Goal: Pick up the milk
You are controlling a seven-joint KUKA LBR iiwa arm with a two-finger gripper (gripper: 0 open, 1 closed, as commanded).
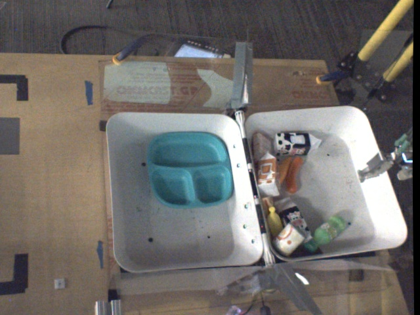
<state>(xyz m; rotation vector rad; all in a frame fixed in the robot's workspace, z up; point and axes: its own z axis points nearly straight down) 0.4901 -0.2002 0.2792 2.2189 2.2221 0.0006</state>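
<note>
Left shallow white plastic bin (125,195): holds one teal plastic tray (190,168) with three compartments, lying flat near the back middle.

Right shallow white plastic bin (367,215): holds a cluster along its left wall and front corner.
- At the back, the black-and-white cow-patterned milk carton (292,143), lying on its side, just right of a brownish rounded piece (260,142).
- In front of that, an orange-and-white small box (266,170), touching an orange carrot-shaped toy (293,174).
- Further forward, a yellow small bottle (273,220), a second black-and-white patterned small pack (293,215), a white cup with a red rim (289,240) and a green plastic bottle (329,230) lying tilted.

Metal gripper (375,166): hangs at the right bin's right rim, well apart from the milk carton, nothing seen in it. Cannot tell whether spread or pressed together.

Faded reddish print on the cardboard sheet (151,90) behind the left bin: too washed out to read. Labels on the packs: too small to read.
</note>
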